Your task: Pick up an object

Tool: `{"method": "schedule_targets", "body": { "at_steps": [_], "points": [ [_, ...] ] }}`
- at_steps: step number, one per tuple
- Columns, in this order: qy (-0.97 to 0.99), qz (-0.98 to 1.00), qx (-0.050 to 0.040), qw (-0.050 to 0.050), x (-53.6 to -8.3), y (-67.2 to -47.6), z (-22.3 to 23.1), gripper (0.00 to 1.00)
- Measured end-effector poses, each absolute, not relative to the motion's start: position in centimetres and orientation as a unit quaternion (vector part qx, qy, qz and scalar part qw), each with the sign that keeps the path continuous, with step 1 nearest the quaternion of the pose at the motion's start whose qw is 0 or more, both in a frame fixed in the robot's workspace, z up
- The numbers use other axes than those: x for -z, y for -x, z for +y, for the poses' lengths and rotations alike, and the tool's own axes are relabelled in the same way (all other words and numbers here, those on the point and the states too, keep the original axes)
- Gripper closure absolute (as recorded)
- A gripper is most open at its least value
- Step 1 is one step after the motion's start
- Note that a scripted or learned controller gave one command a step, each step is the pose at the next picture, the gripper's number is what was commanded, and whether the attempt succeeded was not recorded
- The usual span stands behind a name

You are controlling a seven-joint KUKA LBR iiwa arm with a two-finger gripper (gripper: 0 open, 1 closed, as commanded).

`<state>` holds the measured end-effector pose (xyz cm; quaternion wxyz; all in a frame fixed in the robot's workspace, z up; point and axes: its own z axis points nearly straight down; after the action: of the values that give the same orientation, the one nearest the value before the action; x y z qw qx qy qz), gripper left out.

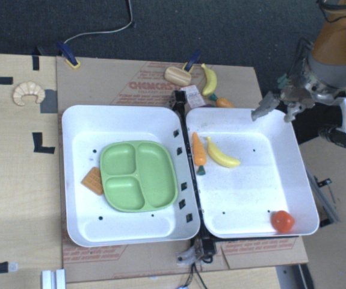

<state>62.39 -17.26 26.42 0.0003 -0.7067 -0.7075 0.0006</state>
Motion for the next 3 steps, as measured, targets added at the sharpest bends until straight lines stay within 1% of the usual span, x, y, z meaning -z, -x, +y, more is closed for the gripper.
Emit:
{"method": "schedule_targets", "body": {
  "at_steps": [1, 2, 3],
  "points": [
    [0.707, -0.707, -0.0008, 0.002, -16.8, -63.0, -14.7, 0.0],
    [0.707, -0.707, -0.0005, 0.0, -9.4, -62.7, -11.3, 0.0],
    [0.709, -0.705, -0.0007, -0.009, -8.8, -60.9, -10.3, 0.0]
  ]
}}
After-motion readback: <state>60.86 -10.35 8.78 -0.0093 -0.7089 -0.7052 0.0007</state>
